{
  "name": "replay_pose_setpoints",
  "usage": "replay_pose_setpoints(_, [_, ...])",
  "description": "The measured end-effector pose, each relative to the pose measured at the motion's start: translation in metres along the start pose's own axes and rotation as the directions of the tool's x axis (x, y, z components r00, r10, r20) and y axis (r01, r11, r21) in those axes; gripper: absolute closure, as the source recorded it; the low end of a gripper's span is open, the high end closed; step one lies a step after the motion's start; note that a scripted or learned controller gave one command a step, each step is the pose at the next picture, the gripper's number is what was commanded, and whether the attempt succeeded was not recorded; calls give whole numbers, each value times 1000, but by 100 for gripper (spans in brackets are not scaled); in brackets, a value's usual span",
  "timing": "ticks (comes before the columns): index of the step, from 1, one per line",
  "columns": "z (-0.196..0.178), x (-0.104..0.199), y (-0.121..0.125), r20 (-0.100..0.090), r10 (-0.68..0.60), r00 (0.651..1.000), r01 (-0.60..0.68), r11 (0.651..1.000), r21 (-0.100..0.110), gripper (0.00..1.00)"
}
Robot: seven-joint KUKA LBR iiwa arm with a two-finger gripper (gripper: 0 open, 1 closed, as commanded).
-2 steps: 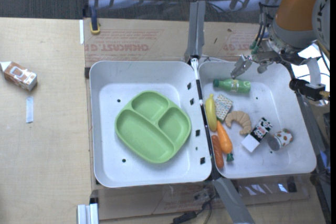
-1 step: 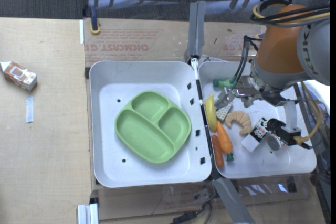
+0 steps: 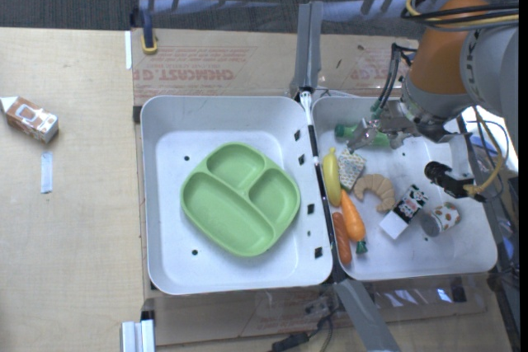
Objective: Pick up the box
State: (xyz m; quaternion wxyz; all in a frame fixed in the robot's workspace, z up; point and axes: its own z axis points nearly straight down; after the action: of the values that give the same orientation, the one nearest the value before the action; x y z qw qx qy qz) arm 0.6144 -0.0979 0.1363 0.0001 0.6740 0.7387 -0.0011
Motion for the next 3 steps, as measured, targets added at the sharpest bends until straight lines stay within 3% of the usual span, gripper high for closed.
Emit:
replay_pose_setpoints(1, [38, 1, -8, 0, 69, 998, -69, 998, -10, 0])
replay_pose_setpoints(3, [38, 1, -8, 0, 70, 998, -70, 998, -11, 0])
